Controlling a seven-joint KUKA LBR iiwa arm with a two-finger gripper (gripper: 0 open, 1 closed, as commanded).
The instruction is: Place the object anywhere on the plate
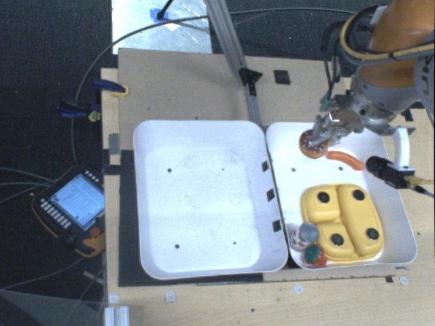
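the gripper (319, 138) sits low at the back of the right bin (289, 182), right over a small brown round object (312, 147), and i cannot tell how wide it is or whether it grips anything. the yellow sectioned plate (343, 221) lies toward the front of that bin, so a good try means a firm hold before lifting, then a short carry forward past the orange piece (345, 159). the left bin (197, 195) is bare white on a tan bench (183, 87), with a teach pendant (71, 206) off to the left.

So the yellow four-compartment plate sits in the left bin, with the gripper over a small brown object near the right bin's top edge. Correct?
Not quite. The camera view shows the yellow plate in the right bin, not the left bin. The rest holds: the gripper is over the small brown object near that bin's top edge.
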